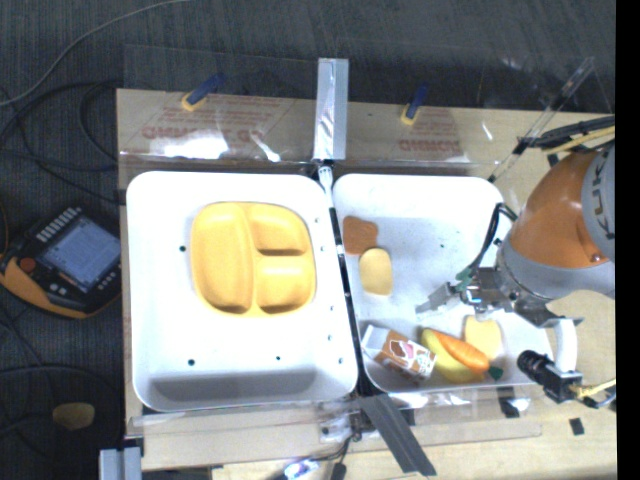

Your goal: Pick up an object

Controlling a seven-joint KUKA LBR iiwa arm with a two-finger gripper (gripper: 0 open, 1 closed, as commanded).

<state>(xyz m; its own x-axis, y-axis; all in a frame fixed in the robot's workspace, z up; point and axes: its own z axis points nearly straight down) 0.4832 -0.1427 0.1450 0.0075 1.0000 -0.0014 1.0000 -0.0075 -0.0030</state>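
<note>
Tool [470, 293] hovers at three o'clock over the right bin [420, 193], grip state unclear; carrot [462, 351] at five.

Two white bins [150, 298] sit on a tan worktop [135, 118]. The divided tray [252, 258] is yellow. The carrot [462, 352] is orange, the banana [445, 360] yellow, the arm [565, 233] grey and orange.
</note>
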